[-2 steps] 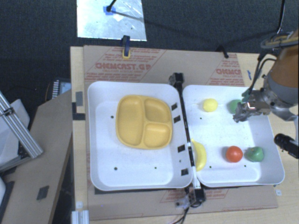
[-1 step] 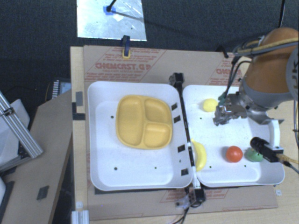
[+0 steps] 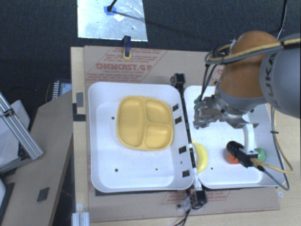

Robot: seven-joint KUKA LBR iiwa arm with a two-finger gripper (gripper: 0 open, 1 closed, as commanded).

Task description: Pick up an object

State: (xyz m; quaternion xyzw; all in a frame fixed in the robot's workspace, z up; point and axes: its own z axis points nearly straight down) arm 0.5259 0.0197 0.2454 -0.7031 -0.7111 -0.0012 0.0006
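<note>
Yellow divided tray [image 3: 143,122]: left bin [image 3: 101,173]. Gripper [image 3: 201,117]: right bin [image 3: 221,175], frame centre-right; jaws' state cannot be told.

The yellow divided plate [image 3: 144,122] takes the left bin's [image 3: 101,173] middle, leaving open floor along its edges.
</note>
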